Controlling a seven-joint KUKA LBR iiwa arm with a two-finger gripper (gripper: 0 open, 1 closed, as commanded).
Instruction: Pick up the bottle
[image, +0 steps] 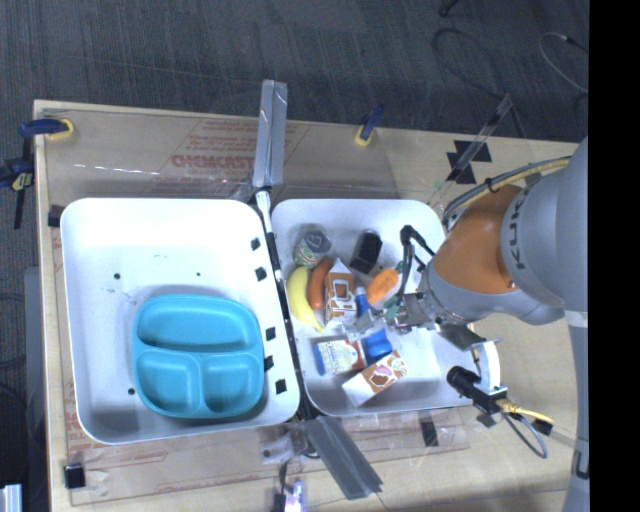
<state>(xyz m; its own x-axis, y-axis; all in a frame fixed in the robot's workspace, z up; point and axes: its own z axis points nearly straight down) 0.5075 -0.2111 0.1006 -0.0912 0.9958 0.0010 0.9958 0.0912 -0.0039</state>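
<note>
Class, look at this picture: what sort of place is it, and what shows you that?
Probably a robot lab or test bench: a robot arm reaches over two white bins, clamps grip the bench edge, and cables trail.

Illumination is even and moderately bright, from overhead, diffuse. The 2 white bins (160, 225) read near full white, with interior detail washed out on their floors. Soft shadow lies along the near inner wall of the left bin and beside the blue tray (200, 355). Faint glare streaks show on the clear sheet over the bench (130, 150) at the far left. Dark floor beyond the bench is underexposed. Overall sharpness is modest; small items in the right bin are soft and printing is unreadable. No marked edge distortion.
</note>
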